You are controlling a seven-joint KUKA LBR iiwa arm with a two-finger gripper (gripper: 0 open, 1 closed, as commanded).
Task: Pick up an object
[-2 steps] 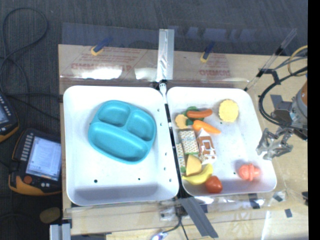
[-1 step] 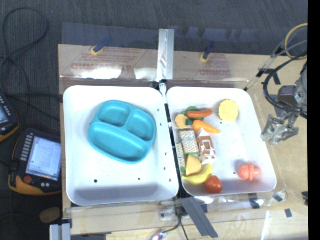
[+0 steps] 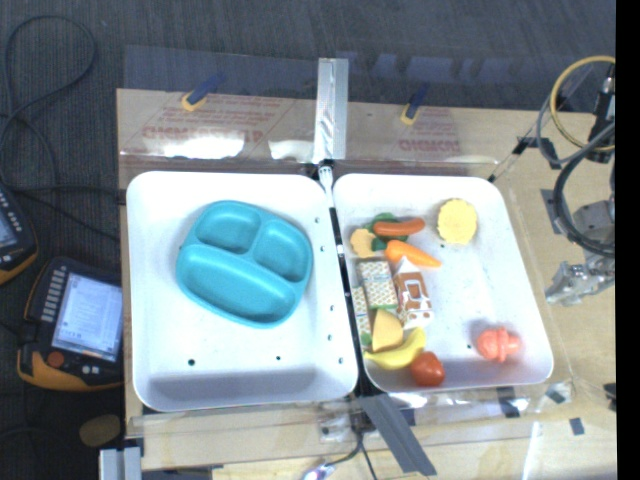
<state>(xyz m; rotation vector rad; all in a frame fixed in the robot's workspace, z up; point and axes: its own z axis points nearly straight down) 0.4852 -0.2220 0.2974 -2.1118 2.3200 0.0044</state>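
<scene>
Nearest the camera, a red tomato [image 3: 428, 369] and yellow banana [image 3: 396, 352] crowd the right bin's [image 3: 520, 258] front wall. Whether the hand [image 3: 578, 278], waiting outside, is open, I cannot tell. Packed toys risk a glancing, failed pinch.

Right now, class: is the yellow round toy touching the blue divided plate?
Apart. The camera view shows the yellow round toy in the right bin and the blue divided plate in the left bin, with the bin walls between them.
</scene>
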